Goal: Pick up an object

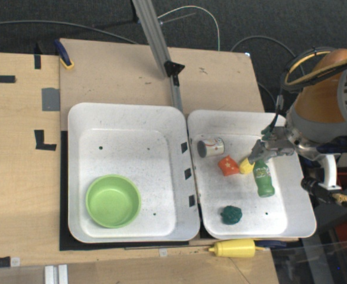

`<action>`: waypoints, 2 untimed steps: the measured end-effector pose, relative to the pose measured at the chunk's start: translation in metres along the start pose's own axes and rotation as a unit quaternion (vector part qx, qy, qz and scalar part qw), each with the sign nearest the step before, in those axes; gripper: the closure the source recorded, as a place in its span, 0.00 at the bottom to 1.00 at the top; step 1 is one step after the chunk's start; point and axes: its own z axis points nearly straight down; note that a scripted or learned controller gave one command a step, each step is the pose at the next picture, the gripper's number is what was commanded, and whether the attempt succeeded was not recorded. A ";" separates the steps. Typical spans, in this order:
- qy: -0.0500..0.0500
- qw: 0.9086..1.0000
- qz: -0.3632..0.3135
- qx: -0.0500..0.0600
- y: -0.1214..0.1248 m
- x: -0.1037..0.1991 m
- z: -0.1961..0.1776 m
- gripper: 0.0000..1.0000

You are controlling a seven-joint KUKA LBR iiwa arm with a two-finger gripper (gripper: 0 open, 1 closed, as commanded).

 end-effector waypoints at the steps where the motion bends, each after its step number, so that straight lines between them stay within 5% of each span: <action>1: 0.000 1.000 0.000 0.001 0.001 0.059 0.007 1.00; 2: 0.000 1.000 0.000 0.001 0.000 0.119 -0.007 1.00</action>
